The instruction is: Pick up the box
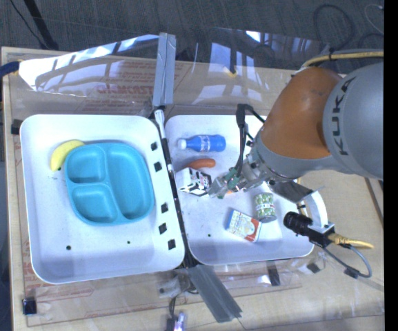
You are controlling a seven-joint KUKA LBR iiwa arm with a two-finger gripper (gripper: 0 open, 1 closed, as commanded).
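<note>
I'm seeing both bins [40, 185] showing white. The divided plate [109, 183] is showing turquoise, with a yellow banana [62, 153] peeking out behind it. The bottle [203, 143] is reading blue with a white cap, the sausage-shaped item [201, 163] orange-red. The box [243, 225] is showing white with green and red print. The small jar [264, 206] is looking green-speckled. The arm [323, 123] is showing grey with an orange band. The bench [364, 254] is looking pale wood.
</note>
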